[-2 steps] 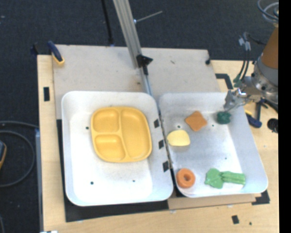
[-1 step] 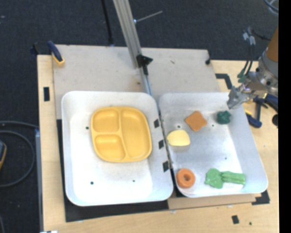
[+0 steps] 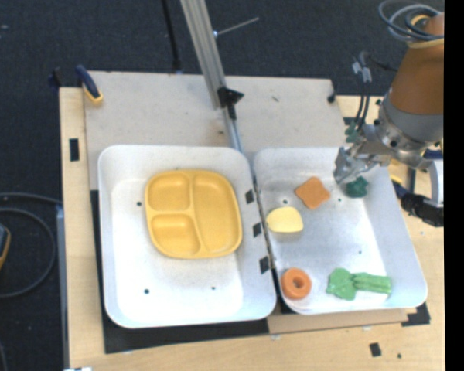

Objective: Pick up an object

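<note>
My gripper (image 3: 349, 173) hangs low over the far right part of the right bin (image 3: 387, 230). A small dark green object (image 3: 359, 187) sits right at its tip, partly hidden by it; whether it is held is unclear. Just to its left lies an orange-brown block (image 3: 312, 192). A pale yellow rounded piece (image 3: 284, 221) rests by the bin's left wall. At the near edge are an orange ring (image 3: 297, 283) and a light green toy (image 3: 359, 284).
The left bin (image 3: 124, 284) holds a yellow divided plate (image 3: 193, 212). A slanted metal pole (image 3: 209, 60) rises from the bench behind the gap between the bins. Cables hang beside the arm at the right.
</note>
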Available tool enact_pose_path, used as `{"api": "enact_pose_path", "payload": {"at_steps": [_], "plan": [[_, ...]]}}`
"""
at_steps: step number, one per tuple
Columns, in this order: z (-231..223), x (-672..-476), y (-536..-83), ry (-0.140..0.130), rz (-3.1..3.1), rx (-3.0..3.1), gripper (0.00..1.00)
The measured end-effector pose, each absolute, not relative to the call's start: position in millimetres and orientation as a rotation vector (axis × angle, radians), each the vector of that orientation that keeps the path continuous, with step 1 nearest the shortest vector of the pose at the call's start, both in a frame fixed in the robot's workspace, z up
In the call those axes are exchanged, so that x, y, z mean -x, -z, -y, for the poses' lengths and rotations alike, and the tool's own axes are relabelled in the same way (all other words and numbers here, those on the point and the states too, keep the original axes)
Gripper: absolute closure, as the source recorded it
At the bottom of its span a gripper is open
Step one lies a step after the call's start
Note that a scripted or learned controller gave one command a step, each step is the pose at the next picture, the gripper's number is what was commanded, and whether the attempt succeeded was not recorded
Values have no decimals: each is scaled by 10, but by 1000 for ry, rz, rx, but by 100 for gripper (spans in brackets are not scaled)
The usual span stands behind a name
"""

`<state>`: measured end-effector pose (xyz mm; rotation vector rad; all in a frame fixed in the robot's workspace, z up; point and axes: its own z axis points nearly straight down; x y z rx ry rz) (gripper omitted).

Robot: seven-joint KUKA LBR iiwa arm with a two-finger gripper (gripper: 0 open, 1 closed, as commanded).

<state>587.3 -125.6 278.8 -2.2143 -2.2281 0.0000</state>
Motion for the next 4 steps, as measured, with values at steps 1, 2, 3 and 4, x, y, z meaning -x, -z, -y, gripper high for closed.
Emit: {"api": "enact_pose_path", "payload": {"at_steps": [1,2,3,4], "plan": [[713,-5811,-2656,1,2229,2215,100],[217,-5677,-2513,0,2228,2214,100],[-230,-5527,-2576,2,2229,2213,100],[-725,-5472,-2613,4,2231,2212,100]]}}
